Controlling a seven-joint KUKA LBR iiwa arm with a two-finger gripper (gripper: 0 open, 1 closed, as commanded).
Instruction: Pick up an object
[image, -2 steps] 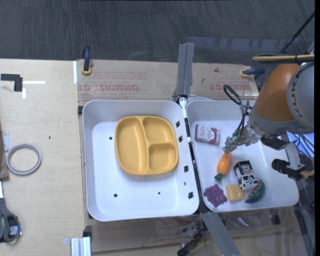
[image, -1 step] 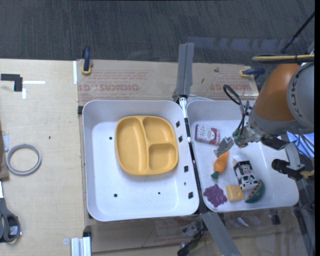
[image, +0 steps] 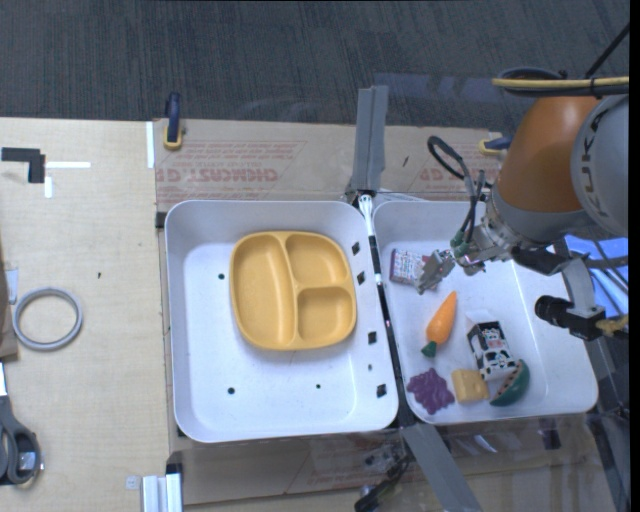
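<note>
I had the end effector (image: 437, 270) low in the right bin (image: 560, 400) near its back edge, grip state unreadable, so I judged a straight descent onto the carrot (image: 441, 318) just in front wisest.

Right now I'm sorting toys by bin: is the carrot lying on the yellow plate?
No. The carrot lies in the right bin, apart from the yellow plate in the left bin.

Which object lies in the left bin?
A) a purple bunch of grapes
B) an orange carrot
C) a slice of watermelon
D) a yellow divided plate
D: the yellow divided plate rests on the floor of the left bin, while the carrot, the grapes and the watermelon slice all lie in the right bin.
</note>
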